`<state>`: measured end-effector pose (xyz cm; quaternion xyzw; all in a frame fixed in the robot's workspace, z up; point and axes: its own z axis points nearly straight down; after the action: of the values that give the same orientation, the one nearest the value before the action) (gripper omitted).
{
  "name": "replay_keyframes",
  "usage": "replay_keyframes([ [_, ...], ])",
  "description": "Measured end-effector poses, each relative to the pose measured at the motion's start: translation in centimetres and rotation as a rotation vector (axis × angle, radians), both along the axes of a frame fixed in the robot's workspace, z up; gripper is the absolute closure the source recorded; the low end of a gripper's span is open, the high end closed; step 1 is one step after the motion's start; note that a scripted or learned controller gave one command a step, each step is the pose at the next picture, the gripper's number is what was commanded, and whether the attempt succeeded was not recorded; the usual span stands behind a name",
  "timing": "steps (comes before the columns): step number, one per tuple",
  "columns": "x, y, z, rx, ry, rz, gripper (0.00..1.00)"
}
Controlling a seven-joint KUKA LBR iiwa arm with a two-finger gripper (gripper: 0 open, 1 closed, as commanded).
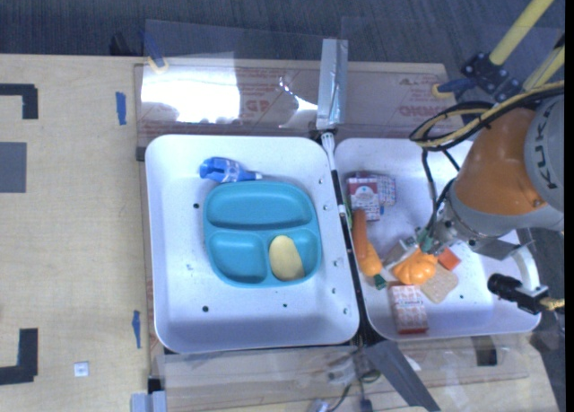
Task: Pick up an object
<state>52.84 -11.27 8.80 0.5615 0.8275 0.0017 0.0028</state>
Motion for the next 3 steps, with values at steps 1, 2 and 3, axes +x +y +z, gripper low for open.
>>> replay_keyframes([
  [1, 0.4, 0.0, 1.2, -0.002, -0.012, -0.002, 1.0],
  [2, 5.6, 7.5, 10.0, 0.003, -0.002, -0.065, 1.0],
  [3, 9.2, 11.1, 9.6, 0.002, 0.004, -0.294, 1.0],
])
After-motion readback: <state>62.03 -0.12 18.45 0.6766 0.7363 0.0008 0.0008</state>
